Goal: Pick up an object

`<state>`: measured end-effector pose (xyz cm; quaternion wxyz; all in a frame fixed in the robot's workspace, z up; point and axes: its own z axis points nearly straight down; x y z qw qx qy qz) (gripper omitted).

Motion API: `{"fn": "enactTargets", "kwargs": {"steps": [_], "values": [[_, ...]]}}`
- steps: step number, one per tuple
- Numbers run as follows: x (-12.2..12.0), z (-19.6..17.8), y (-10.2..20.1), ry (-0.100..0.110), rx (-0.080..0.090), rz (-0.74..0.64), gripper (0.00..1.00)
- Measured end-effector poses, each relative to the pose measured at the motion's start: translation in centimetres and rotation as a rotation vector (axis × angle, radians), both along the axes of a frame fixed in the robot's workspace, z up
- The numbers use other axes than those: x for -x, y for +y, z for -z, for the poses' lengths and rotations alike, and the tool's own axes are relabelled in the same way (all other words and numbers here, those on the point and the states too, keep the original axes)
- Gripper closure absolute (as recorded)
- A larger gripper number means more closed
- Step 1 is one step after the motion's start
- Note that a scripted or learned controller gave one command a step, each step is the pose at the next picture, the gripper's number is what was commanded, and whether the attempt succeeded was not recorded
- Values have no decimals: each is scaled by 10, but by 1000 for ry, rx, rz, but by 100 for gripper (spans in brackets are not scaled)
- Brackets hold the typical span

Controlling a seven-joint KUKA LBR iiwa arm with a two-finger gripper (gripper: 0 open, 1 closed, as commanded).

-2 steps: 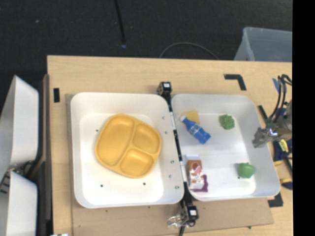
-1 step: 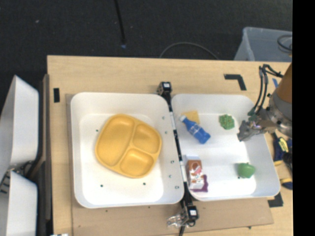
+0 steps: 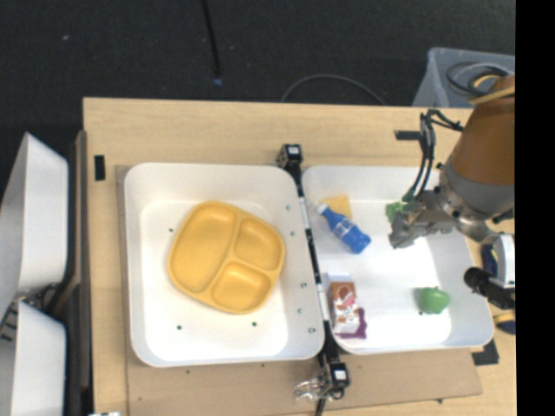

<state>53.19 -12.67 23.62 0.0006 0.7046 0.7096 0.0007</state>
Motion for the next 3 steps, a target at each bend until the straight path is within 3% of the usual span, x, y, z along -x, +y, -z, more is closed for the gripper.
{"fn": "enactTargets", "kwargs": {"steps": [3], "values": [[-47, -22, 171, 0, -2, -2, 100]]}}
